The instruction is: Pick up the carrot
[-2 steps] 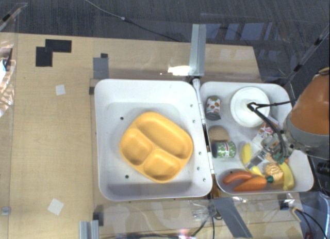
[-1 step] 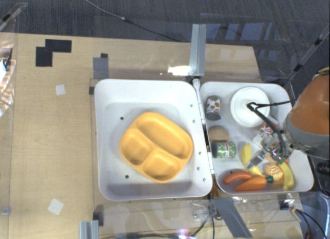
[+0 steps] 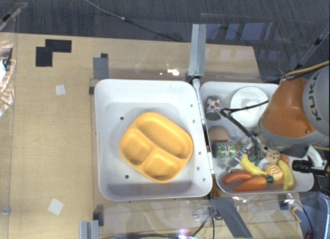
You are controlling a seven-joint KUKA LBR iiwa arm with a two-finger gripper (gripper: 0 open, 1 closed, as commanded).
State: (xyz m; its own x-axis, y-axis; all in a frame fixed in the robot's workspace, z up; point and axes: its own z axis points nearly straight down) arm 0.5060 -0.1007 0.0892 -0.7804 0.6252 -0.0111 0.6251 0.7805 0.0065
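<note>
The carrot [image 3: 251, 184] is orange with a small green top. It lies flat near the front edge of the right bin [image 3: 227, 185], just in front of a yellow banana [image 3: 251, 165] and next to a reddish sausage-shaped piece [image 3: 234, 176]. My gripper [image 3: 247, 149] hangs over the middle of the right bin, a little behind the carrot and the banana. Nothing is visibly held in it. The orange band and grey body of the arm [image 3: 289, 114] cover the bin's right part.
The right bin also holds a small can [image 3: 213, 107], a white bowl [image 3: 248, 101], a green-labelled tin [image 3: 223, 149], a second banana [image 3: 286, 174] and a spotted cube [image 3: 272, 156], crowded around the carrot. A yellow divided plate [image 3: 156, 145] lies in the left bin [image 3: 103, 129].
</note>
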